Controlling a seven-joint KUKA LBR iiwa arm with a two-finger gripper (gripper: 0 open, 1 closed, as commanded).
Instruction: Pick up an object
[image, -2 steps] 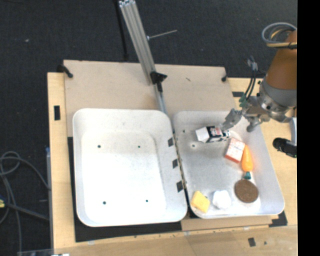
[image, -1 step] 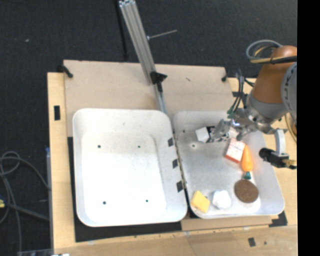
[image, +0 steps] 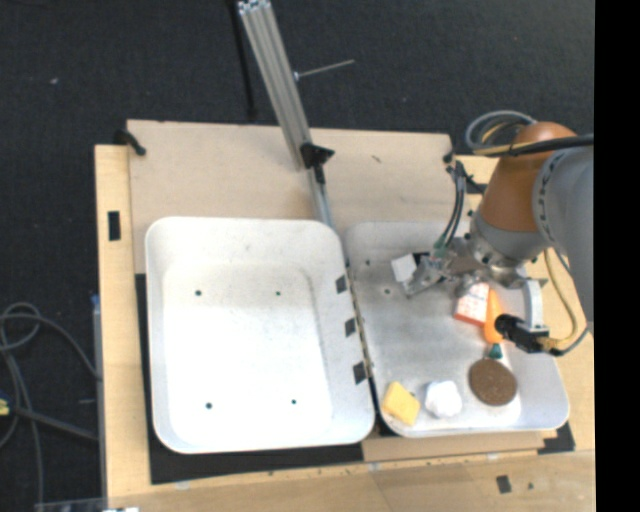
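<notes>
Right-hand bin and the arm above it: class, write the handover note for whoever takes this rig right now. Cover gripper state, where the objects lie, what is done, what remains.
Gripper: low over the right bin, upper part; finger state unreadable, nothing visibly held.
Objects in that bin: yellow block, white lump and brown disc along the near edge; an orange and white item beside the arm.
Done: no pick visible.
Left: grasp one object and lift it.

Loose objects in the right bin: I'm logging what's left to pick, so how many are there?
4 in plain sight: yellow block, white lump and brown disc along the near edge, orange-white item beside the arm. More may be hidden under the arm.
</notes>
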